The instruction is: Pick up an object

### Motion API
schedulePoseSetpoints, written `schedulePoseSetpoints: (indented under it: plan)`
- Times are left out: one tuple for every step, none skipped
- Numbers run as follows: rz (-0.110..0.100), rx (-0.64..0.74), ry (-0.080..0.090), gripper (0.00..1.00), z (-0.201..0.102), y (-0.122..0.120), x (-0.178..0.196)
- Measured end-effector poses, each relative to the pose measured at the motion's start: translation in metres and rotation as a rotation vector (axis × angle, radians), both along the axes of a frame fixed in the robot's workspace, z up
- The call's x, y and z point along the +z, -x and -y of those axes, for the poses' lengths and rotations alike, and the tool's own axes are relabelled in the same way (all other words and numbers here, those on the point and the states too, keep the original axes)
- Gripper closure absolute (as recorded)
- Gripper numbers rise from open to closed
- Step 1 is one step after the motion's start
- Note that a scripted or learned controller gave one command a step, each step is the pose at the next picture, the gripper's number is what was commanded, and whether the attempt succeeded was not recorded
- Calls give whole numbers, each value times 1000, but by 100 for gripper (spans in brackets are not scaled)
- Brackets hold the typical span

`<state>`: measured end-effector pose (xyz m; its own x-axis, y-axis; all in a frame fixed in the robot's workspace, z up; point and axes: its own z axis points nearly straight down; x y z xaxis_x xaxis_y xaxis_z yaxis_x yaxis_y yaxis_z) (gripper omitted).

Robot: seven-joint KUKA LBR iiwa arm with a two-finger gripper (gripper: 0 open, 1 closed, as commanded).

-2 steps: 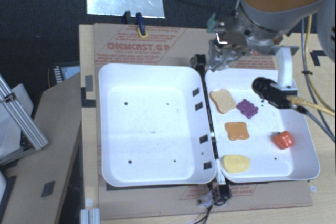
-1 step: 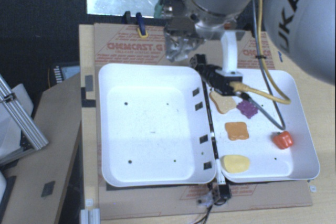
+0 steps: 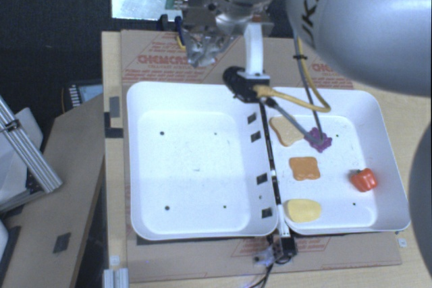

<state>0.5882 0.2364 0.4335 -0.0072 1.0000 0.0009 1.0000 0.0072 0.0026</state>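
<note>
My gripper (image 3: pixel 201 56) hangs above the far rim of the left bin (image 3: pixel 189 165), over the cardboard behind it, with nothing visibly between its fingers. All the objects lie in the right bin (image 3: pixel 386 145). A tan flat piece (image 3: pixel 286 132) rests near the divider. A purple-headed tool (image 3: pixel 320 141) with a grey handle lies slanted just to its right. Below them sit an orange toast-like square (image 3: pixel 304 168), a red-orange pepper (image 3: pixel 364 179) toward the right wall, and a yellow oval piece (image 3: pixel 303 210) at the near edge.
Both bins sit on a cardboard sheet (image 3: pixel 155 57) on the bench. The large grey arm (image 3: pixel 358 10) spans the upper right, above the right bin's far side. A metal frame (image 3: pixel 27 152) stands off the bench at the left.
</note>
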Motion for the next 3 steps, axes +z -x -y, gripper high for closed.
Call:
schedulePoseSetpoints:
  plan:
    - [9,0,-5,100,2,36,103]
    - [-2,-1,0,100,2,69,102]
    - [2,-9,1,100,3,-33,91]
